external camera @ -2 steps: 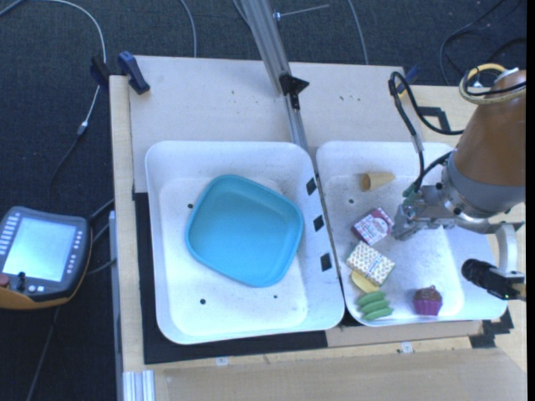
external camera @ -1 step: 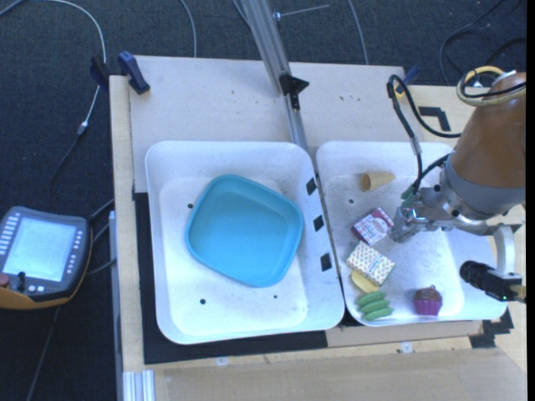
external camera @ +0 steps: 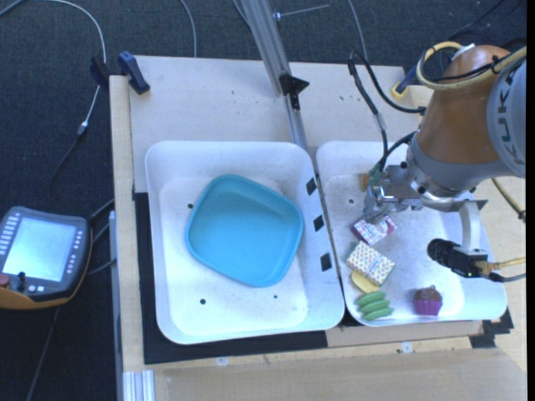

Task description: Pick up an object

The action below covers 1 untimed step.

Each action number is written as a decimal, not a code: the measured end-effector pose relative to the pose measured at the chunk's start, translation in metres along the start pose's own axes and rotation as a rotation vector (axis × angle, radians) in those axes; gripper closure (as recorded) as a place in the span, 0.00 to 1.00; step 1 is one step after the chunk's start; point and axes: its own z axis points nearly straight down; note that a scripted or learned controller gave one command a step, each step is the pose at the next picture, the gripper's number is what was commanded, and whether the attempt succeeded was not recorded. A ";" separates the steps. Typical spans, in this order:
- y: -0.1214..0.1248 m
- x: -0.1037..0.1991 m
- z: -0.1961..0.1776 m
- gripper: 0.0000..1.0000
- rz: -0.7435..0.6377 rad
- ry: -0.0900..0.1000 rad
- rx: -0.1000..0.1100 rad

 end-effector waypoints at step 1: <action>0.014 0.047 0.004 1.00 0.001 0.000 0.002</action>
